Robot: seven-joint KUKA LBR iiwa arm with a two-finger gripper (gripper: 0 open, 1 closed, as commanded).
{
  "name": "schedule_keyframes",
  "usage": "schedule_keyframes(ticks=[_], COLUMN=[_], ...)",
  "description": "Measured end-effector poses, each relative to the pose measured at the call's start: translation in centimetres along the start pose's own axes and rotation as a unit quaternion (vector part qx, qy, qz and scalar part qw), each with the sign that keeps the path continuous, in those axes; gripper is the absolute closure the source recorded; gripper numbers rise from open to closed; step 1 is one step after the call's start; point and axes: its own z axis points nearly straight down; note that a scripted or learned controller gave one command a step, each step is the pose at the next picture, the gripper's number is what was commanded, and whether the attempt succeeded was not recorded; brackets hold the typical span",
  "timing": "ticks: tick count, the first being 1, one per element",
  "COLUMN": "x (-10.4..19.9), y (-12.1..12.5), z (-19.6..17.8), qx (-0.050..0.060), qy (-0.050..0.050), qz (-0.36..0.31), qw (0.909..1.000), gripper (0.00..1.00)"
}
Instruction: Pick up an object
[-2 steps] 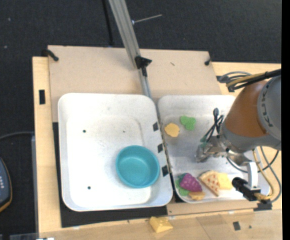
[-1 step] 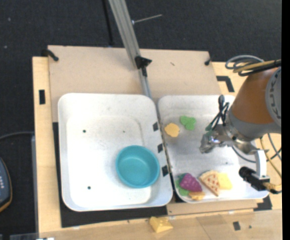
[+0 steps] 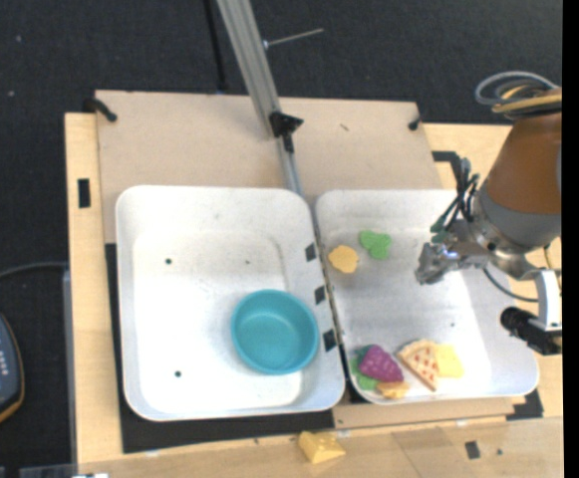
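Nothing lifted yet, by the look of it. Gripper [image 3: 431,265] hanging low over the right bin [image 3: 488,366], toward 3 o'clock of its floor, with no toy visibly caught in it; state of the fingers impossible to tell, too small and dark against the wrist. Candidate objects all lying loose on the bin floor: a yellow piece [image 3: 344,259] and a green piece [image 3: 375,243] near 10 o'clock, just beside each other and well apart from the gripper; a purple toy [image 3: 379,364], a pizza slice [image 3: 422,362] and a yellow block [image 3: 449,361] bunched near 6 o'clock. Blue bowl [image 3: 274,331] sitting in the left bin [image 3: 169,227] at about 5 o'clock. Yellow wedge [image 3: 320,447] out on the bench [image 3: 189,137] below the bins. Left to do, judging from this: choose a piece, close on it, raise it clear.
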Motion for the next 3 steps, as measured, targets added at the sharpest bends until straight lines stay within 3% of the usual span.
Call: schedule_keyframes(ticks=[1,3], x=[-0.1,9.8], y=[0.1,0.4], z=[-1.6,-1.9], qx=[-0.001,-0.001], qy=[0.001,0.002], qz=[-0.001,-0.002], qw=[1.0,1.0], gripper=[1.0,1.0])
